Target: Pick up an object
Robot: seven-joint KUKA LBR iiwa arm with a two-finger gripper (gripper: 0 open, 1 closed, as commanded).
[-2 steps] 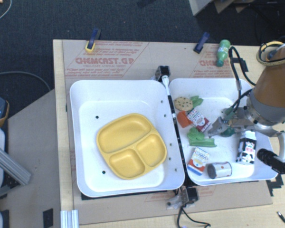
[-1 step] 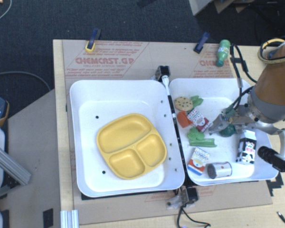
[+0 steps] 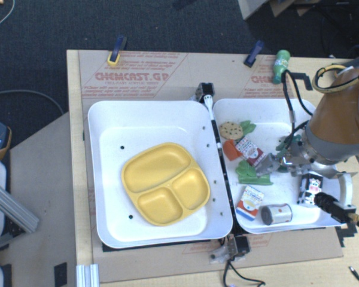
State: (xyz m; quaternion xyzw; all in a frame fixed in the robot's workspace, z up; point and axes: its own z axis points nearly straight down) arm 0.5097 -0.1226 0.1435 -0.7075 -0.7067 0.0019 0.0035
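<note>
The arm reaches in from the right over the right bin, and its gripper sits low among the small items there, just beside a green piece and a red-and-white packet. How the gripper is set cannot be told from this view: the wrist and cabling crowd the spot, and nothing can be seen clearly pinched. The step in hand looks like the approach or the closing attempt on one of the objects in the middle of the right bin, most likely the green piece or the packet touching it. Other candidates lie close by: a round cookie-like piece near the bin's far left corner, an orange-red piece below it, a small carton and a grey can lying on its side near the front wall. The left bin holds a yellow divided tray, well apart from the gripper. The next move seems to call for a firm close on a single item, then a straight lift to check that it comes up rather than slipping out among its neighbours.
</note>
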